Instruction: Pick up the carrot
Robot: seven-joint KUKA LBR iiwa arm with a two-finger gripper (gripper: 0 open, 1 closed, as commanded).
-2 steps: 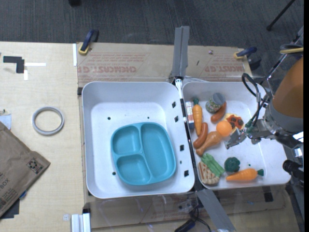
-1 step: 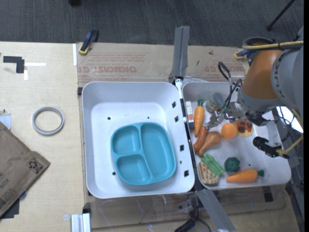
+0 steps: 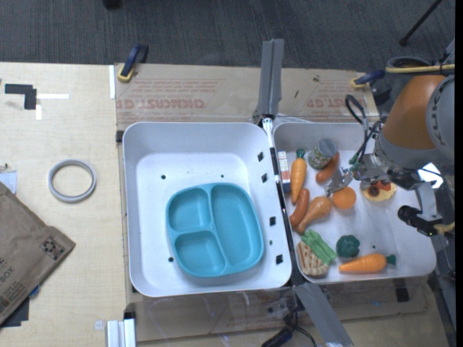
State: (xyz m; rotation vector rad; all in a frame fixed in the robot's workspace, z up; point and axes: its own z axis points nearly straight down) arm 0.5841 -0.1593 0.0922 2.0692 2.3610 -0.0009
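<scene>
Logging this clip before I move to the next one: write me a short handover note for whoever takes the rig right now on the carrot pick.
End effector: low in the right bin, among the toy food by the orange; nothing is seen held.
Carrots: one lies at the bin's front edge, leafy end to the right; another stands along the left wall. Both are untouched.
The left bin holds a blue divided plate.
Done: the arm has reached into the bin.
Left: move to a carrot, grasp it and lift it.

Orange carrot [image 3: 364, 264] flat near right bin's front
</scene>
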